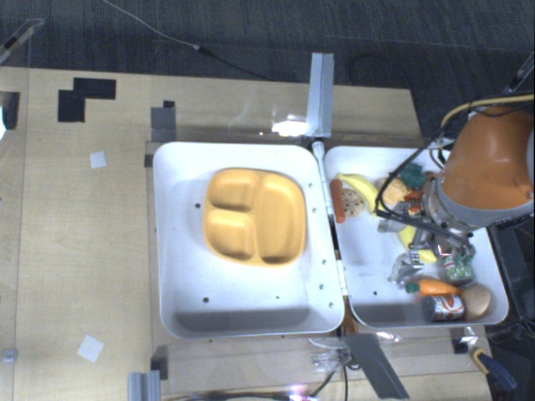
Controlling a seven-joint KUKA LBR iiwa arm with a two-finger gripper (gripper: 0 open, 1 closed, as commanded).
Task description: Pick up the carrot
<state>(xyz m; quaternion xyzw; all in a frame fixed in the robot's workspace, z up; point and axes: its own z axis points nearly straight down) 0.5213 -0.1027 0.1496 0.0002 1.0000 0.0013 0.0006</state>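
**Crowded corner, risky grab**

Looming over the right bin from the frame's right: the arm. Hanging just above the carrot, lower right: the gripper, finger state impossible to tell. Crowding the carrot: a can and potato, risking a blocked or wrong pick.

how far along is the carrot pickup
Done: the arm is over the right bin, with the gripper low beside the carrot. In hand: the approach; nothing is visibly held, and the carrot lies on the bin floor next to a can. Left: grasping the carrot and lifting it out.
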